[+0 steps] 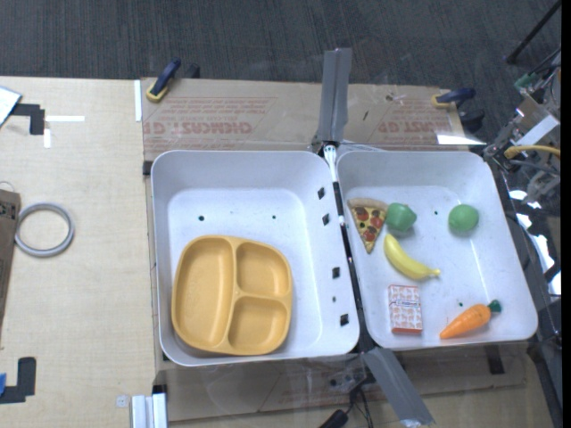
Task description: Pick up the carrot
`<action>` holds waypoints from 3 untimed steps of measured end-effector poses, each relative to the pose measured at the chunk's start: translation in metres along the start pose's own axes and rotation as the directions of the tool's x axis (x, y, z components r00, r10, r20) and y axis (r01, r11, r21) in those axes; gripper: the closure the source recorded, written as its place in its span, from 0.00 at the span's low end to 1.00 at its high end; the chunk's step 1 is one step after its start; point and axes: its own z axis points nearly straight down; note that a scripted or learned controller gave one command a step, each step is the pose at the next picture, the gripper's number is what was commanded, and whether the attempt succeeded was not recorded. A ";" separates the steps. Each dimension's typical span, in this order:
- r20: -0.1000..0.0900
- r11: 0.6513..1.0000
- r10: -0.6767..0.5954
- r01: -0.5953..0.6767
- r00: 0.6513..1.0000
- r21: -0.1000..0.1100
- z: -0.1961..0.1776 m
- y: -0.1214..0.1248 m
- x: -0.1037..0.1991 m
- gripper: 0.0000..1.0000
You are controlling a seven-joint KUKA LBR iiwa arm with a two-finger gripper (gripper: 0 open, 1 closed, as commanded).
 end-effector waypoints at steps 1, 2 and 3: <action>0.000 1.000 0.011 -0.011 1.000 -0.001 -0.117 0.013 0.024 0.00; 0.001 0.994 0.110 -0.110 0.994 0.000 -0.126 -0.013 -0.025 0.00; 0.001 0.979 0.202 -0.202 0.979 0.001 -0.136 -0.047 -0.084 0.00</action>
